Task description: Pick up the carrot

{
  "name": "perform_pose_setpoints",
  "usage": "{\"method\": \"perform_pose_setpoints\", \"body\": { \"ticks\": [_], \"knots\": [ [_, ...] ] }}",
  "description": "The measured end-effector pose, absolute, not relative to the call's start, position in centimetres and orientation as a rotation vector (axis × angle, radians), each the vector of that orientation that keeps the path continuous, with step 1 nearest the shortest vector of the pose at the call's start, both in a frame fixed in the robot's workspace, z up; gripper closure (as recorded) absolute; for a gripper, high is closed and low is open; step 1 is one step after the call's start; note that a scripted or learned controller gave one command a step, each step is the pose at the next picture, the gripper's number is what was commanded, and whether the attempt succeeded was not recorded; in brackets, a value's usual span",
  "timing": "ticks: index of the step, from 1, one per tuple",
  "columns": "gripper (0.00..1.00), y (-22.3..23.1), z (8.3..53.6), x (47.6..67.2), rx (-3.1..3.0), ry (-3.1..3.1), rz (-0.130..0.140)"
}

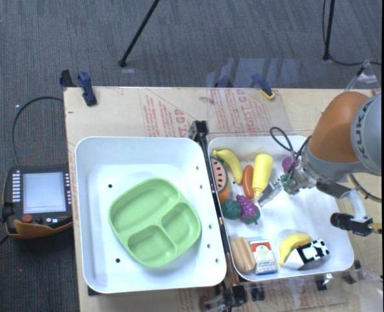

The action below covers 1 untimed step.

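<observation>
Evidently the gripper (268,194) hangs low in the right bin (321,203), its fingers slightly spread and gripping nothing, tips just beside the yellow bottle (262,172). The carrot (247,181) lies wedged between that bottle and the banana (230,162), near the grapes (247,207). Closing here risks catching the bottle instead, or nudging the carrot aside.

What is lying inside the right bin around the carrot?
In the right bin, the carrot lies between a banana and a yellow bottle, with a watermelon slice, grapes and broccoli close by. The gripper covers part of the floor beside it.
</observation>
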<state>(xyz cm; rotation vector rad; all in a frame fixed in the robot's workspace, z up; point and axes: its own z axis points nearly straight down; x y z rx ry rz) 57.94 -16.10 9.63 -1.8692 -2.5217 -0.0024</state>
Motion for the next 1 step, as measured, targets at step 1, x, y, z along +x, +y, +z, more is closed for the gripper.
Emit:
{"method": "perform_pose_setpoints", "body": {
  "ticks": [1],
  "knots": [
    [0.00,-12.50,8.79,63.78,-1.860,-2.531,-0.005]
  ]
}}
